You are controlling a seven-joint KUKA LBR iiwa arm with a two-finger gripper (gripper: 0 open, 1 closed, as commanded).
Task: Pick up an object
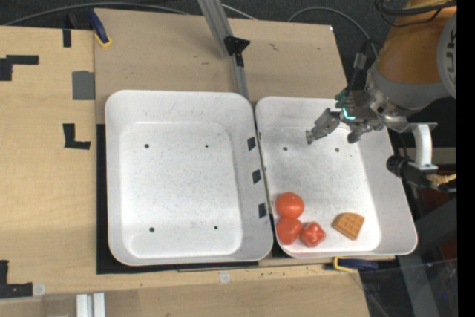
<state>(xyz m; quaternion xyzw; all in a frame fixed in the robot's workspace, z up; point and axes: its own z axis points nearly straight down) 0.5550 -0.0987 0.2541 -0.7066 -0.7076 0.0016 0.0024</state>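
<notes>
The grey end effector (pixel 335 128) hovers over the right white bin's (pixel 326 174) far end, fingers spread, gripping nothing. Targets cluster by its near edge: round red tomato-like ball (pixel 290 204), red lumpy pieces (pixel 300 232), tan waffle-textured biscuit (pixel 348 225).

The grey arm (pixel 415 48), orange band above its wrist, reaches in from the right and tilts down to the left. Its gripper (pixel 335 131) hangs at the end with both dark fingers (pixel 319 127) spread apart, nothing between them.

Red tomatoes (pixel 290 205) — white speckled bins (pixel 178 174)
</notes>
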